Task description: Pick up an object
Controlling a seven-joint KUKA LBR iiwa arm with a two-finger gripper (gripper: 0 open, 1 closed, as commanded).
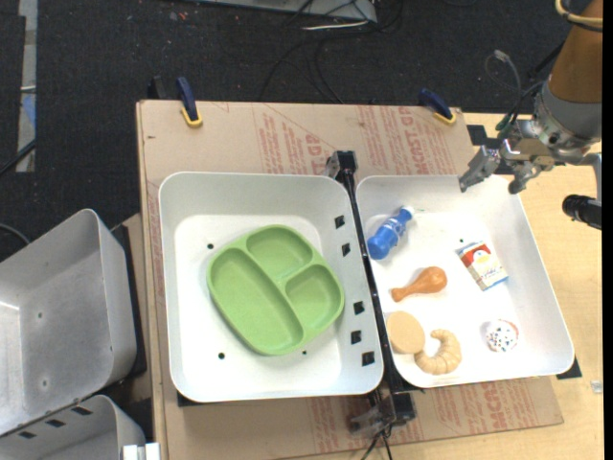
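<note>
Camera view: two-finger gripper (496,174) spread open, gripping nothing, above right white bin's (541,257) far corner. Blue plastic bottle (388,233) lies near bin's far-left side, well apart from gripper. Green divided tray (275,288) in left bin (182,257).

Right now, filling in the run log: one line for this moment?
gripper: open, above right bin's far corner | holding: nothing | blue plastic bottle: in bin, untouched

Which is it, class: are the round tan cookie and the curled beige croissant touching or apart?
Touching. The camera view shows the round tan cookie and the curled beige croissant meeting with no white bin floor between them.
</note>
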